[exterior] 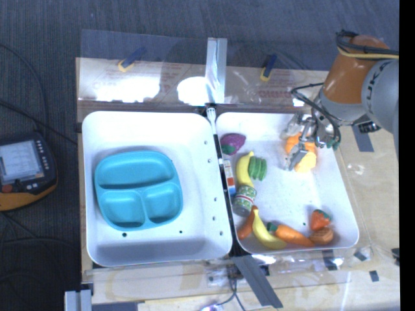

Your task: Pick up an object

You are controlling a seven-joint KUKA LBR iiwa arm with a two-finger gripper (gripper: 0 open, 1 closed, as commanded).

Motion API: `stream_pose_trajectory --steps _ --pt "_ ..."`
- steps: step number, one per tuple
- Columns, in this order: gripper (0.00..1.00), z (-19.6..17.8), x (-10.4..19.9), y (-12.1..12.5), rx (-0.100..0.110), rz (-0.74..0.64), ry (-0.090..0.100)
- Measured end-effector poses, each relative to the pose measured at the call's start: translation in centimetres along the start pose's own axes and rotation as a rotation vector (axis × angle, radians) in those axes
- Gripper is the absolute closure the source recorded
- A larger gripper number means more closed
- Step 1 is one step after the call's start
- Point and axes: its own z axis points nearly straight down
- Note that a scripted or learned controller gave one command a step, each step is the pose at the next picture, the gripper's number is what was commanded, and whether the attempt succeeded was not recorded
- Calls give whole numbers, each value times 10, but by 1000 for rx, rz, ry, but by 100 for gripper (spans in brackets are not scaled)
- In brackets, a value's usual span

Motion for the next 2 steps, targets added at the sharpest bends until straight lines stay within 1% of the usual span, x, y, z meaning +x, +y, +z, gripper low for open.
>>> stream_pose_trajectory --steps 1,2 --pt "0 7 19 9 -2 141 -12" --pt "0 7 34 20 0 156 -11"
